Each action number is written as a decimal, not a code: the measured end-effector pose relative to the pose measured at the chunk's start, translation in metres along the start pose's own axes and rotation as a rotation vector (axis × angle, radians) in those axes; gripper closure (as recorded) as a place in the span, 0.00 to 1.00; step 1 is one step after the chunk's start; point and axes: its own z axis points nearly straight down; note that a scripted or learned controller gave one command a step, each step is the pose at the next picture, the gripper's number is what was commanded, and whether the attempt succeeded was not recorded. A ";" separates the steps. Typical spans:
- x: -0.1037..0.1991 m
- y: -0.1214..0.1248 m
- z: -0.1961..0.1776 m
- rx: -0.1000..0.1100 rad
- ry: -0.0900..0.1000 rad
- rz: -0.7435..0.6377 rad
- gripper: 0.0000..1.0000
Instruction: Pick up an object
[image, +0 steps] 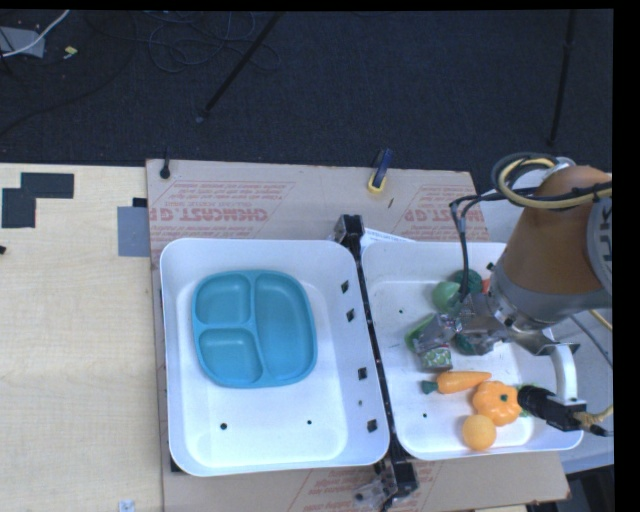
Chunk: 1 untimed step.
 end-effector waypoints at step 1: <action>0.000 0.002 -0.005 -0.009 0.000 -0.002 0.00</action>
